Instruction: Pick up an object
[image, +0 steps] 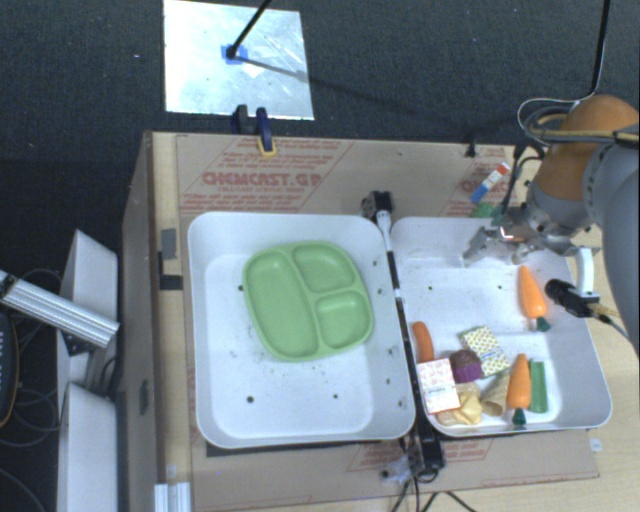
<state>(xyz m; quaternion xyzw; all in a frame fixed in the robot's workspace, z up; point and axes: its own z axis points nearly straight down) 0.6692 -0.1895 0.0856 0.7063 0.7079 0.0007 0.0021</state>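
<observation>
My gripper hangs over the back of the right bin, with nothing seen in it. Just to its front right lies an orange carrot. A second carrot lies by the bin's left wall. Toward the front sit a yellow checkered piece, a purple lump, a white and pink card, a third carrot and a green stick. A yellow piece lies at the front edge.
The left bin holds a green divided plate. A black clamp sits at the back where the bins meet. Small coloured items lie on the board behind the right bin.
</observation>
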